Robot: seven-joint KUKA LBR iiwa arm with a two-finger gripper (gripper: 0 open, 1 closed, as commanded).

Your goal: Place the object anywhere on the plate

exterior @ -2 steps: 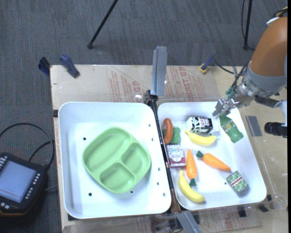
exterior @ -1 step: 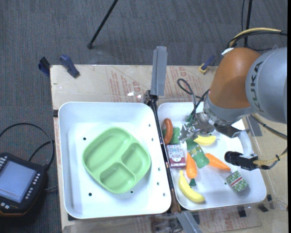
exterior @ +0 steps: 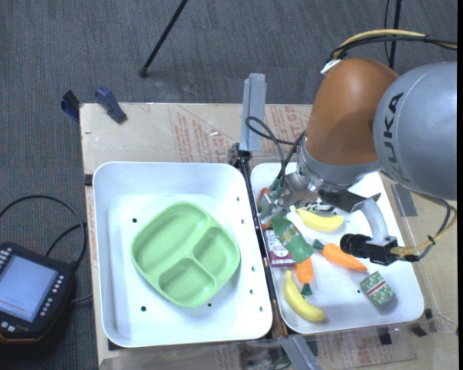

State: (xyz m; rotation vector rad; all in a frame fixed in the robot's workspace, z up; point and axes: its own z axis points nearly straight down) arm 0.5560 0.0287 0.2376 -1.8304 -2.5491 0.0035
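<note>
A light green divided plate (exterior: pixel 187 253) lies in the left white bin (exterior: pixel 116 191). The right bin (exterior: pixel 405 303) holds a jumble of toy foods: two yellow bananas (exterior: pixel 305 301) (exterior: pixel 321 220), an orange carrot (exterior: pixel 343 257), a smaller orange piece (exterior: pixel 305 270), a green packet (exterior: pixel 292 239), a red-and-white packet (exterior: pixel 277 247) and a small green-and-red box (exterior: pixel 377 289). My gripper (exterior: pixel 276 200) hangs low over the right bin's near-left part, just above the green packet. The arm's wrist and orange band cover most of it.
A grey post (exterior: pixel 254 114) stands behind the seam between the bins. A teach pendant (exterior: pixel 21 290) with its cable lies on the floor at left. Two blue clamps (exterior: pixel 108 102) sit at the bench's back left corner. A tripod leg (exterior: pixel 168 29) crosses the floor behind.
</note>
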